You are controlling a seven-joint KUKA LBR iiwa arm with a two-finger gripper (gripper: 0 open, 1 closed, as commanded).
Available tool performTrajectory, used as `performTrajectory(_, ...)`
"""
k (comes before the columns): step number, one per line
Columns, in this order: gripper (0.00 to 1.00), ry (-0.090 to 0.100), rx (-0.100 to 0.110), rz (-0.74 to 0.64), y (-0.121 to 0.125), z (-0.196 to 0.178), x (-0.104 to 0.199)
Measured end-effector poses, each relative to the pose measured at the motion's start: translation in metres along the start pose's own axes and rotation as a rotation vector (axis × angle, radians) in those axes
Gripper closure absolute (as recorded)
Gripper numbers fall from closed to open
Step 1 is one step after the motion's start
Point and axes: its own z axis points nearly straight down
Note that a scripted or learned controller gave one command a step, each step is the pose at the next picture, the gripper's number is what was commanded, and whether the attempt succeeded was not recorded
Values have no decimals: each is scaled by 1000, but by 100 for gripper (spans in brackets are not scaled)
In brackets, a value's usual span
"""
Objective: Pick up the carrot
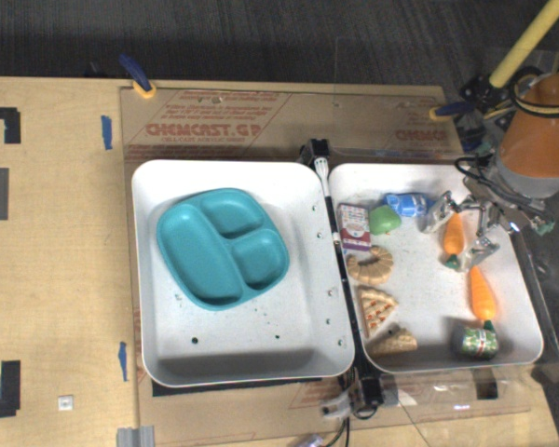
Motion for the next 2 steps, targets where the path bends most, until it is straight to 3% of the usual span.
performTrajectory(1, 0, 1, 0, 67, 35, -1, 1)
performTrajectory(2, 100, -13, 6, 71, 33, -16, -3)
